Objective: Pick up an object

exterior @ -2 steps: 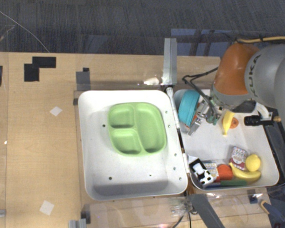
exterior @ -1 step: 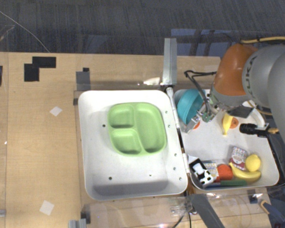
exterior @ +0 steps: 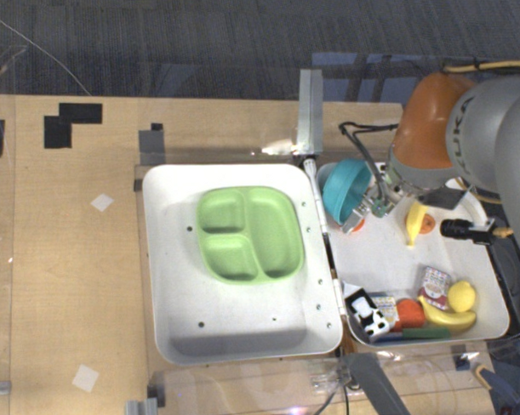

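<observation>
A pale wooden bench top (exterior: 67,277) fills the left and middle of the frame, its grain running smooth and evenly lit. Along the top of the frame lies dark grey-blue carpet (exterior: 195,43) with a fine ribbed weave. In the upper left, black tape shapes (exterior: 70,122) are stuck to the wood, one stepped like a short stair, another cut off at the left edge. Two small pale squares (exterior: 101,202) sit on the bench at the left, one higher, one near the lower left. A thin pale cable (exterior: 42,50) curves across the carpet in the upper left corner. The light is soft and even.
</observation>
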Robot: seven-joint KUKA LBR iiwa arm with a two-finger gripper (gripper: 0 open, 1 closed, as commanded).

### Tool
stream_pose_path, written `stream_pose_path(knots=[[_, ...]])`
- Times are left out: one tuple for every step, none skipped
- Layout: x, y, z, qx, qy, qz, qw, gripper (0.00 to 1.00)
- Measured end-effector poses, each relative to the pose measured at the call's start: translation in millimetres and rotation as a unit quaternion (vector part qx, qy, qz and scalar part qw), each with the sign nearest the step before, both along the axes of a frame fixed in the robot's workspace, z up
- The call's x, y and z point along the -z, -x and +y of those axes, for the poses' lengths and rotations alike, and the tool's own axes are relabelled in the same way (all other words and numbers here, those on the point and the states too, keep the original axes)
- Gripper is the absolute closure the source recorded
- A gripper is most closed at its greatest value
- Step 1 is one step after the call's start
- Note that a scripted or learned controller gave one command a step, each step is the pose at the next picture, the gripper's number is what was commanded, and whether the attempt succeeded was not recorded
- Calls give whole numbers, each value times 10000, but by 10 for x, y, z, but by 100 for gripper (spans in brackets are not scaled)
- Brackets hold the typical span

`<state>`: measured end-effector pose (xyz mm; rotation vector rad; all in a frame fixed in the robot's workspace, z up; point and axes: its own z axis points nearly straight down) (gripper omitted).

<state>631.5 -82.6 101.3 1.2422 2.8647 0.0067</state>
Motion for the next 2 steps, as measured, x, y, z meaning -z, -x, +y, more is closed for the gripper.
stream_pose_path(knots=[[-1094,20,531,445,-31,8,9990,100],[-1174,20,518,423,-18,13,9991,100]])
